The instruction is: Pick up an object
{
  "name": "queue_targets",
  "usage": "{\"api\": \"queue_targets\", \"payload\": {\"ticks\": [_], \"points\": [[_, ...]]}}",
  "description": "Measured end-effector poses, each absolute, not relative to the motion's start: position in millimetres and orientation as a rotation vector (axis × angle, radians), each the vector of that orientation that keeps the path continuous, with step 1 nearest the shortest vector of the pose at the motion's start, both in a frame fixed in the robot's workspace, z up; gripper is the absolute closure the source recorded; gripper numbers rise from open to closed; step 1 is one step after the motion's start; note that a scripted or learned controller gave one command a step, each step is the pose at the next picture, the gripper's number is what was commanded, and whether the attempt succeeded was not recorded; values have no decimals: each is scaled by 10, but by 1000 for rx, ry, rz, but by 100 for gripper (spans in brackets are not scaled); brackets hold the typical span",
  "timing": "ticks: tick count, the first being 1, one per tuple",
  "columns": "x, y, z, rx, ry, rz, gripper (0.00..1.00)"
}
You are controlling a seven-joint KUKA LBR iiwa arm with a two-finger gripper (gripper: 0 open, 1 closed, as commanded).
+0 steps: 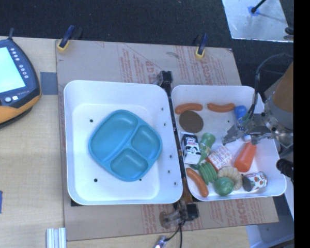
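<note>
The right bin (217,91) holds several toy foods. My gripper (246,136) hangs over its right side, fingers spread open with nothing between them. Just below it lies an orange bottle-shaped piece (245,157), and a small blue piece (240,111) sits just behind it. Two sausages (188,108) (220,107) lie along the far wall, with a brown round patty (190,121) near them. A black-and-white carton (190,146), a red-and-white packet (220,156) and green vegetables (223,185) crowd the bin's near half.
The left bin (75,138) holds a blue divided plate (125,144). A tablet-like pendant (8,81) rests at the bench's far left. Clamps (200,44) pin the cardboard sheet at the back. A hot dog (197,182) and a spotted white piece (255,181) lie by the right bin's near wall.
</note>
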State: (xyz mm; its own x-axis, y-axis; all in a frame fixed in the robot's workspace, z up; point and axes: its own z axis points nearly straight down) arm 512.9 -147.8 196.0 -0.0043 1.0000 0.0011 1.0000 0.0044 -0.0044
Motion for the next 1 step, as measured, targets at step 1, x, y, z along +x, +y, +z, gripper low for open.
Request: {"api": "queue_targets", "payload": {"ticks": [1], "points": [[5819, -1715, 903, -2210, -2227, 8, 0]]}}
